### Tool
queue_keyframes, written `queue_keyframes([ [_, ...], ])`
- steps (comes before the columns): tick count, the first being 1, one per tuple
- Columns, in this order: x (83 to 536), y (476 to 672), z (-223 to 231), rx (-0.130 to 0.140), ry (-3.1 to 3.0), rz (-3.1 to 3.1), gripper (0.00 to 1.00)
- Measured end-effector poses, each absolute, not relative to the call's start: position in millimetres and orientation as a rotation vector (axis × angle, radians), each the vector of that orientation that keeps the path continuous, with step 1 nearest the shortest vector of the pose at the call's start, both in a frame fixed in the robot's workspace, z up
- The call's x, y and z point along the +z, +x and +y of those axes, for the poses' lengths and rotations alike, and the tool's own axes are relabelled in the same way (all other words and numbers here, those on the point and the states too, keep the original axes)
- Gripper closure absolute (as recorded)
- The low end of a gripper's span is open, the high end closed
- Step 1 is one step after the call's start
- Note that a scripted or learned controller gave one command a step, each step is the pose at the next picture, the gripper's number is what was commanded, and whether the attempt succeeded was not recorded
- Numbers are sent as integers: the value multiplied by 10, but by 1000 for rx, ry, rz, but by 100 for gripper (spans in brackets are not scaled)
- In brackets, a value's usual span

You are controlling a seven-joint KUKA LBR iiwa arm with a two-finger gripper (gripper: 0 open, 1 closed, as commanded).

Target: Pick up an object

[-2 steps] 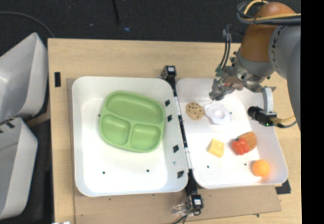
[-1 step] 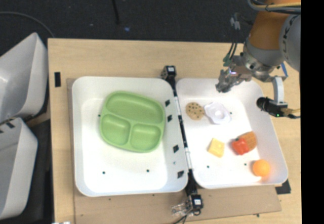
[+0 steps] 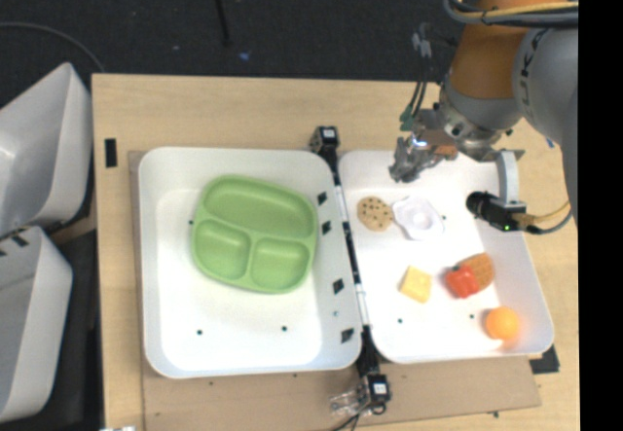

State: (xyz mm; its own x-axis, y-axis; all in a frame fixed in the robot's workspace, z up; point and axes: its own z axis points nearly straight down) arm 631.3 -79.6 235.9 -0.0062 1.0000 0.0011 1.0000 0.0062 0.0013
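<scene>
Five small things in right bin point(image 3: 389, 341): cookie point(image 3: 374, 213), white cup point(image 3: 418, 218), cheese point(image 3: 416, 284), red piece point(image 3: 469, 276), orange point(image 3: 502, 323). Approach step; hand point(image 3: 411, 160) poised at far edge, above cookie, grip state unreadable. Next: descend squarely onto one.

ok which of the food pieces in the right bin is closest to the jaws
The round brown cookie, lying at the far left of the right bin, just below the gripper. The yellow cheese block, red piece and orange sit farther toward the bin's near edge.
</scene>
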Motion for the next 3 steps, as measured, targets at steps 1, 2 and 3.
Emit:
queue_keyframes([
  [1, 2293, 6138, -245, 0, 2215, 2230, 100],
  [2, 2224, 5910, 255, 0, 2216, 2230, 100],
  [3, 2332, 5794, 709, 2, 2214, 2230, 100],
])
